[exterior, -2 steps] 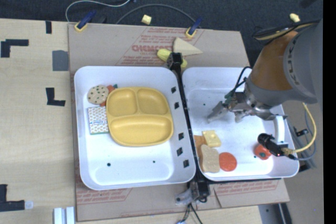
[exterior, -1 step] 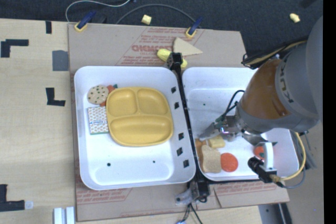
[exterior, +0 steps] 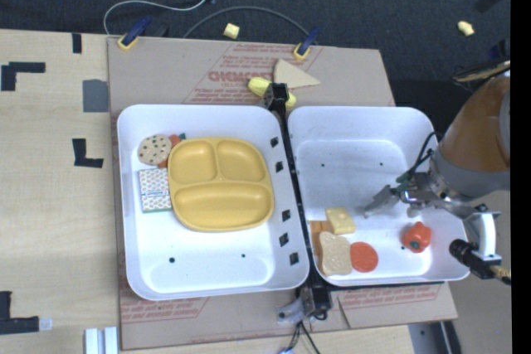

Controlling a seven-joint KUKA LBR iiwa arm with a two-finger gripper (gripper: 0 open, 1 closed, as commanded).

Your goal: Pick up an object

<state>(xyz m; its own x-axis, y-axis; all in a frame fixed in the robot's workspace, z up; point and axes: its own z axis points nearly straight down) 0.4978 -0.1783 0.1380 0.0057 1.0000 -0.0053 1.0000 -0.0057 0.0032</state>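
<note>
The right bin (exterior: 357, 128) holds a yellow cheese block (exterior: 340, 220), a slice of bread (exterior: 335, 253), a round red slice (exterior: 363, 256) and a small red-orange fruit (exterior: 416, 236), all along its near side. An orange piece (exterior: 316, 228) lies by the bin's left wall. My gripper (exterior: 383, 199) hangs low over the right bin's middle, up and to the right of the cheese block and up and to the left of the red-orange fruit. Nothing shows in its grasp.
The left bin (exterior: 207, 273) carries a yellow divided plate (exterior: 220, 182), a cookie (exterior: 154, 149) and a patterned square cracker (exterior: 154, 189). Black clips (exterior: 280, 98) join the bins. Cardboard (exterior: 241, 66) lies under them, with cables and yellow bits behind.
</note>
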